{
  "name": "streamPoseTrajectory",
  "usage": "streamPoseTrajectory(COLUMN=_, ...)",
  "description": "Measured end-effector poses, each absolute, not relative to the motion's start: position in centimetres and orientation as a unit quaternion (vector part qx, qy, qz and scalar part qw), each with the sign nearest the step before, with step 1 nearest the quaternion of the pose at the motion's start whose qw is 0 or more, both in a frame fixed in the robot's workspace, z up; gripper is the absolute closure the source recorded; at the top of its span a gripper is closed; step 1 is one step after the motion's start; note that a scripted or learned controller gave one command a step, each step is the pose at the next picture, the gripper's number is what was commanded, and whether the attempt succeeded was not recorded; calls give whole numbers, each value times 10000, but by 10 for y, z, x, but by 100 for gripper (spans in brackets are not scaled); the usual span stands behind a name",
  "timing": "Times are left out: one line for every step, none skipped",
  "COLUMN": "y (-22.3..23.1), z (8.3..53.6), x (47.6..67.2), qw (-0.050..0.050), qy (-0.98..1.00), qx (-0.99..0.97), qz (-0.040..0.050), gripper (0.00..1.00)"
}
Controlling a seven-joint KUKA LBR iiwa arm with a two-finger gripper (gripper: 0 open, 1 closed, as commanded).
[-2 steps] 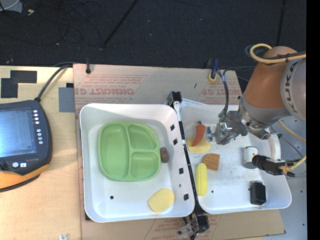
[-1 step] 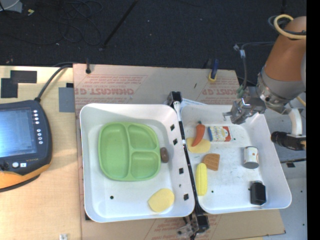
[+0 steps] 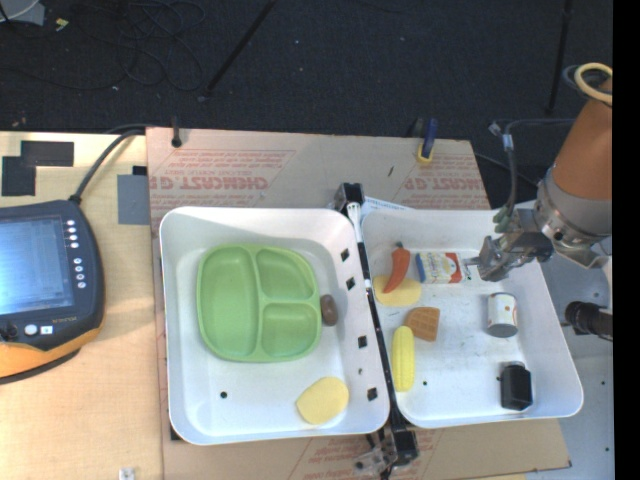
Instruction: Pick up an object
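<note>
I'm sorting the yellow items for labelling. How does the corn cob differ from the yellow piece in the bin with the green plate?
The corn cob is long and narrow; the yellow piece is broad and rounded. The corn cob lies in the right bin against the divider, while the yellow piece sits in the left bin near its front wall. The corn cob looks ridged, the yellow piece smooth. Both are yellow.

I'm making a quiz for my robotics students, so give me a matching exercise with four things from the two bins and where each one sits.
Things:
1. green divided plate
2. corn cob
3. black block
4. white can

Places:
A. right bin, near corner on the arm's side
B. left bin, middle
C. right bin, just below the pincer
D. right bin, near its left wall

Pairs: 1-B, 2-D, 3-A, 4-C
</note>
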State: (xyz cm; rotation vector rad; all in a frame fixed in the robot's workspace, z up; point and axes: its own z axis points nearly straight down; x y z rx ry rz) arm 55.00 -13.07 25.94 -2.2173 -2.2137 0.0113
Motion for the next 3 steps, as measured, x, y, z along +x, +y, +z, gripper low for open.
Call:
streamPoseTrajectory(y=-87, z=268, x=614, qw=16, qy=-7091, qx=-7051, qz=9, gripper=100)
streamPoseTrajectory(y=-93, z=259, x=596, qw=35, qy=-7069, qx=-7073, qz=37, gripper=100)
streamPoseTrajectory(y=-121, z=205, x=619, qw=42, qy=-7065, qx=-7077, qz=43, gripper=100)
